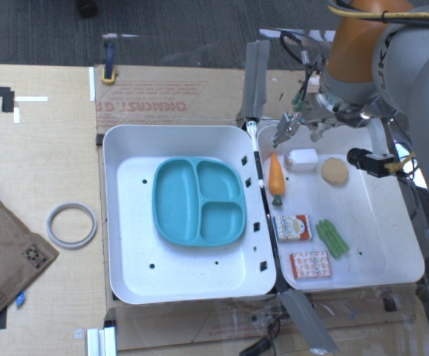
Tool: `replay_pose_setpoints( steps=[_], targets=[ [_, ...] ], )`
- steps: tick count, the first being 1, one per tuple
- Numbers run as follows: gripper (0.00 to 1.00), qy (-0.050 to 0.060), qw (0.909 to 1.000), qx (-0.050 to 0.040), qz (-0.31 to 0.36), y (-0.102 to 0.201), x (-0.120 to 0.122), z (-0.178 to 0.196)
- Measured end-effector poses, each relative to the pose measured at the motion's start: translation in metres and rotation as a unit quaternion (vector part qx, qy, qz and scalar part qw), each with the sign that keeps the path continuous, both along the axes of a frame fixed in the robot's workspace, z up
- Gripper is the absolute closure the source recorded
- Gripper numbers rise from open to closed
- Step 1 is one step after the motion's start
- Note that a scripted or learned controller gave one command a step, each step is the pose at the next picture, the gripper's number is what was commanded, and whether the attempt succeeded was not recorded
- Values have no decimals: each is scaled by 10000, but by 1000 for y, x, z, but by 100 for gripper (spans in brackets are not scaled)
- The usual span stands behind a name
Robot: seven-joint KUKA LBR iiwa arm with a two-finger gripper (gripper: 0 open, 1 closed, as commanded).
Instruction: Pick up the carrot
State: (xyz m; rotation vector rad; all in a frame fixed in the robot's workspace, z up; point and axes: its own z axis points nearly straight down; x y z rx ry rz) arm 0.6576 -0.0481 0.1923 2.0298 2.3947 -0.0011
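Note:
The carrot [275, 175] is orange with a green stub at its near end. It lies lengthwise along the left wall of the right bin [393, 269], near the divider. My gripper [303, 130] hangs over the far left part of that bin, just beyond and to the right of the carrot, and apart from it. Its two fingers [283, 130] are spread open with nothing between them.
A white block [301, 159] and a tan round cookie [335, 171] lie just below the gripper. Nearer in the same bin are a small carton [292, 228], green beans [332, 238] and a red packet [311, 264]. The left bin [125, 273] holds a teal divided plate [200, 201]. A tape ring [72, 223] lies on the bench.

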Motion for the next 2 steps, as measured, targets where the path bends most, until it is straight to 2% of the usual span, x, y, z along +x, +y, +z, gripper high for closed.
replay_pose_setpoints(
  steps=[1,2],
  targets=[
    [0,6,9974,-2,725,-18,-1,165],
    [0,16,9677,5,2521,23,-42,112]
  ],
)
